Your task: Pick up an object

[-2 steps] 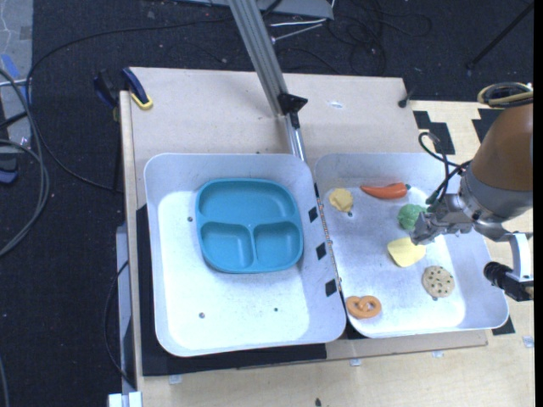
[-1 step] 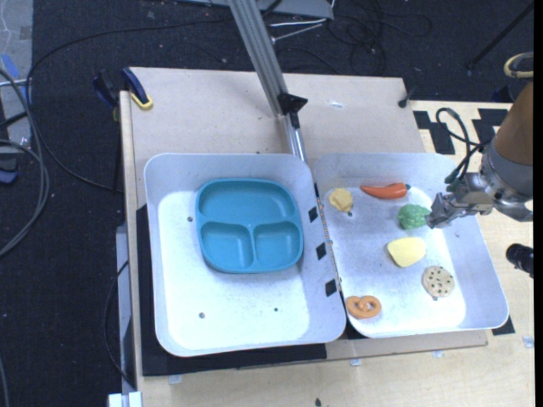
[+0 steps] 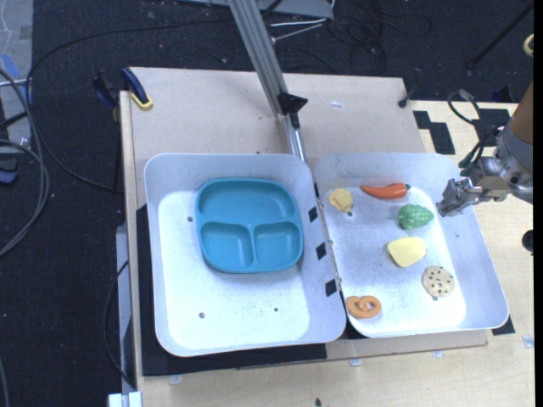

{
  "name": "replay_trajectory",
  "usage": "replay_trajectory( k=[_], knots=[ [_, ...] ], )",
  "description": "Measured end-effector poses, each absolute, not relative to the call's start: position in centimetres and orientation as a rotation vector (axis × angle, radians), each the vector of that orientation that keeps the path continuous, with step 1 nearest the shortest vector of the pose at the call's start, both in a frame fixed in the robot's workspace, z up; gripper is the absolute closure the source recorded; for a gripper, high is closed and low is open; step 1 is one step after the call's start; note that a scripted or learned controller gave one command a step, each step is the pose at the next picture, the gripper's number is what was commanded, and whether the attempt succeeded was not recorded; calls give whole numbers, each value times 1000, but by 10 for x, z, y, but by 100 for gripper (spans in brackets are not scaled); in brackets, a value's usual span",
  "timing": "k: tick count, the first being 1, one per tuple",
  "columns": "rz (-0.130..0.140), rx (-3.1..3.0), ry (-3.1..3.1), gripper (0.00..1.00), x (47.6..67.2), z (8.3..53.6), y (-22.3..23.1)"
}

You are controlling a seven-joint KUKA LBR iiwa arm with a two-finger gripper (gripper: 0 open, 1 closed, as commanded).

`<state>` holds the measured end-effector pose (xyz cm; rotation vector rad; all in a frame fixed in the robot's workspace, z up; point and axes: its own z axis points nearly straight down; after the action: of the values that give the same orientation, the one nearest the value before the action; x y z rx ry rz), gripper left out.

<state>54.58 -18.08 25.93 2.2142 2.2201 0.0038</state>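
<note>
From my remote station, the overhead camera looks down on a pale wooden worktop set on a dark floor strewn with black cables. A grey metal pole slants from the top of the view down to the seam between the two bins. Black-and-white marker patches sit at the worktop's right rear corner. I can read no writing or brand anywhere.

The left white bin fills the worktop's front left and carries a blue divided tray toward its rear. The right white bin lies just beside it, edges touching.

The arm reaches in over the worktop's right edge, and the jaws hang above the right bin's rear right edge; I cannot tell whether they are apart or together, and I see nothing between them.

The task's candidates all lie in the right bin. A red chili pepper lies near the rear edge, a green leafy piece just in front of it and nearest the jaws. A yellow wedge sits mid-bin, a speckled cookie toward the front right, a pretzel at the front left corner, and a small yellow piece by the rear left edge.

A blue-and-yellow clamp grips the worktop's rear left corner.
</note>
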Motion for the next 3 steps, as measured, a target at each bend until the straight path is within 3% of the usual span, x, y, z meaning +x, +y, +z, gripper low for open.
replay_trajectory(
  k=[1, 2, 3],
  knots=[
    [1, 2214, 2232, 100, 544, 248, -121],
    [0, 2215, 2231, 100, 526, 243, -67],
    [0, 2215, 2231, 100, 522, 230, -16]
  ],
)
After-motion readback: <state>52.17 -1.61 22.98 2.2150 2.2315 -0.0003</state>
